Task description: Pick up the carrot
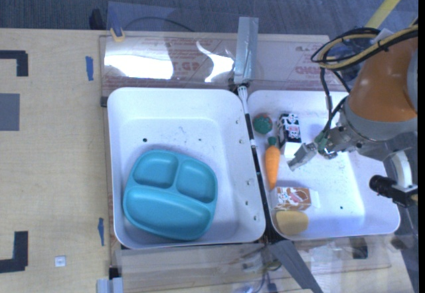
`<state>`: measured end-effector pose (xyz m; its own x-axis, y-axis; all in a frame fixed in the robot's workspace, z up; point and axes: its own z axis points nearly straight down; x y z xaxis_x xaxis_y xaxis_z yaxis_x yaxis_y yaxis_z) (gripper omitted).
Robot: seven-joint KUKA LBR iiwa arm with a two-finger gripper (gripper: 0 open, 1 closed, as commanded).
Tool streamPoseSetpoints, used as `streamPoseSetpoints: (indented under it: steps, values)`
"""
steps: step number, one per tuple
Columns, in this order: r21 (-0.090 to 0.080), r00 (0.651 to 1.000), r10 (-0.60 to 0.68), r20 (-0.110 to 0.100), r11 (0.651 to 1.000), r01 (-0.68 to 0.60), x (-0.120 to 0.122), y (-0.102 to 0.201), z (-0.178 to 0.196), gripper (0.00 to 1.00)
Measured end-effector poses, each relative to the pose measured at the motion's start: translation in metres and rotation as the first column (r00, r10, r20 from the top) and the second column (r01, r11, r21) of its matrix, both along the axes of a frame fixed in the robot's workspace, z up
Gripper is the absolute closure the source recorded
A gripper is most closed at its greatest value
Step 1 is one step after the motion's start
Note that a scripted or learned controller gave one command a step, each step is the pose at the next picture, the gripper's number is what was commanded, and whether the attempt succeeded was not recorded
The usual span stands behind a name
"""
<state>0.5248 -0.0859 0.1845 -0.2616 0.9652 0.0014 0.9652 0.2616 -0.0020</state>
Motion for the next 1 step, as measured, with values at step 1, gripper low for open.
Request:
streamPoseSetpoints:
  steps: [1]
  values:
    - [-0.001, 0.982, 0.190, 0.006, 0.982, -0.190, 0.0441, 0.0405, 0.0002, 0.00]
